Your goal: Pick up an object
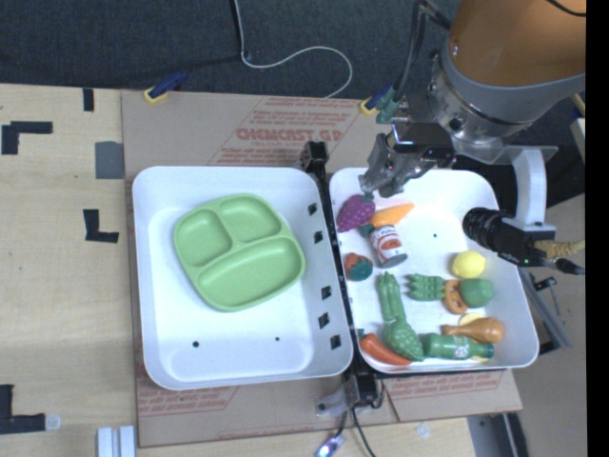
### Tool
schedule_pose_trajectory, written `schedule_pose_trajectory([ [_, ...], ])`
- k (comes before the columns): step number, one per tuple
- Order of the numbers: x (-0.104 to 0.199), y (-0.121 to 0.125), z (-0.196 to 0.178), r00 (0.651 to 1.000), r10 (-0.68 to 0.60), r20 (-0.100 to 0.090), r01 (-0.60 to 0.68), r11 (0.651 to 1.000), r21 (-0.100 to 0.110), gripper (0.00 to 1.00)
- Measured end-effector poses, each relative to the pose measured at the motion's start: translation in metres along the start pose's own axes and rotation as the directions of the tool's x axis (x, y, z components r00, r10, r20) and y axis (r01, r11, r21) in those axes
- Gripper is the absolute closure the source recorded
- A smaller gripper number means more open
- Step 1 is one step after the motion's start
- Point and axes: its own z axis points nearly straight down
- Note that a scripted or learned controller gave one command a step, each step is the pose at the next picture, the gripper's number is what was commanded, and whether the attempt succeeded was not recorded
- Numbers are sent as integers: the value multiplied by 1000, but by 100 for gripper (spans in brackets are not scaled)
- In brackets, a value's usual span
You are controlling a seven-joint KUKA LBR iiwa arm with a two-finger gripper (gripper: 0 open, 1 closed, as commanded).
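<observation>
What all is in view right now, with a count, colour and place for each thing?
bins: two, white, side by side on the bench
divided plate: one, green, in the left bin
grape bunch: one, purple, upper left of the right bin
carrot: one, orange, beside the grape bunch
small can: one, red and white, below the carrot
lemon: one, yellow, right side of the right bin
bottle: one, green, lying at the front of the right bin
cable: one, white, on the dark floor behind the bench
arm: one, grey with an orange band, reaching in from the right
claw: one, dark, above the grape bunch
</observation>
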Motion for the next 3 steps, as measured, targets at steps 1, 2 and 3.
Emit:
schedule_pose_trajectory([
  [1, 0, -1, -1, 1000, 0, 5, 0, 1000, 18, 100],
  [2, -51, -4, 107, 1000, 10, 7, -10, 1000, 29, 100],
  [3, -27, -2, 67, 1000, 1, 3, -1, 1000, 16, 100],
])
